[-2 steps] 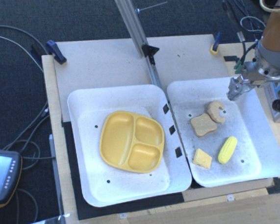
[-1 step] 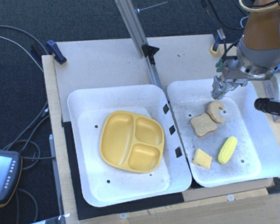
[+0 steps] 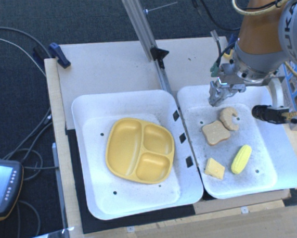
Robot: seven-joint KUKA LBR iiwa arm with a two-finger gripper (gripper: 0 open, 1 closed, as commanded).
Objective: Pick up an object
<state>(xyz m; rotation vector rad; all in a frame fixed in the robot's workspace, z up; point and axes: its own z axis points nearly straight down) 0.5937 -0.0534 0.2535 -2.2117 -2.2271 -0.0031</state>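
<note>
In the right bin [image 3: 279,176] lie a tan slice of toast [image 3: 215,133], a beige bitten doughnut-like piece [image 3: 229,118] touching its upper right, a yellow corn cob [image 3: 241,159] and a pale yellow cheese wedge [image 3: 214,168]. My gripper [image 3: 217,97] hangs over the bin's upper part, just above and left of the doughnut piece and above the toast. Nothing shows between its fingers.
The left bin [image 3: 93,199] holds a yellow divided plate [image 3: 139,149]. A metal pole [image 3: 140,22] rises at a slant behind the bins. The grey arm with its orange band [image 3: 266,10] comes in from the upper right. Cables and a tablet lie left of the bench.
</note>
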